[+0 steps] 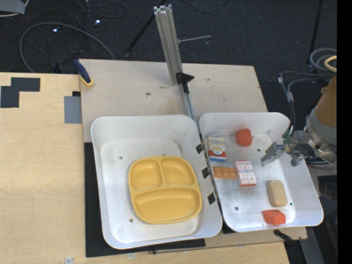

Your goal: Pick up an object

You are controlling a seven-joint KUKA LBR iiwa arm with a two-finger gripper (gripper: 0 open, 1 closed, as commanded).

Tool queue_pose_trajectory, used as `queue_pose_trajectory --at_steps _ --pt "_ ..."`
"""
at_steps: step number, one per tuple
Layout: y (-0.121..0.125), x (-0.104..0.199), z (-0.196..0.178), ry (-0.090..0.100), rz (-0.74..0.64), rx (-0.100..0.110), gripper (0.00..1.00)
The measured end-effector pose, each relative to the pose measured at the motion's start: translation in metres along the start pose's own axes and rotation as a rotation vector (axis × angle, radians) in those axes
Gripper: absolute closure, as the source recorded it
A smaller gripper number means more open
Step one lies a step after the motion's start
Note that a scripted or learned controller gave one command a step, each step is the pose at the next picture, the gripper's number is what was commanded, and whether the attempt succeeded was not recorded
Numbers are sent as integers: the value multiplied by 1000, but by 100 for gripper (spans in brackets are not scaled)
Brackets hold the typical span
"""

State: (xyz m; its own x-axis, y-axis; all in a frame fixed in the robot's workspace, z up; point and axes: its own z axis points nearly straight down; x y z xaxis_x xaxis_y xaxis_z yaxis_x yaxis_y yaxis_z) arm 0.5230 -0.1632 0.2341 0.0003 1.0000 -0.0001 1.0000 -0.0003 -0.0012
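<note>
Right bin (300, 216) holds the loose items: red block (244, 137) near the back, small carton (216, 148) and orange wafer (224, 172) by the left wall, patterned box (245, 173) mid-floor, tan oval (277, 193), red piece (274, 217) at front. Pincer (281, 151) over the bin's right side, fingers spread, nothing between them. Left bin (110, 147) carries a yellow divided tray (164, 189). Both sit on the bench (132, 87).

A yellow divided plate (164, 190) lies in the far bin (110, 147), well to the view's left of the gripper (281, 152). A metal post (168, 43) stands farther back and left of the gripper, and beyond it lie what may be a blue-handled tool (83, 73) and loose cables (55, 32).
</note>
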Motion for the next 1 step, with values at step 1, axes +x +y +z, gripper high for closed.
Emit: queue_pose_trajectory --at_steps 1 --pt "4 1 63 3 0 8 0"
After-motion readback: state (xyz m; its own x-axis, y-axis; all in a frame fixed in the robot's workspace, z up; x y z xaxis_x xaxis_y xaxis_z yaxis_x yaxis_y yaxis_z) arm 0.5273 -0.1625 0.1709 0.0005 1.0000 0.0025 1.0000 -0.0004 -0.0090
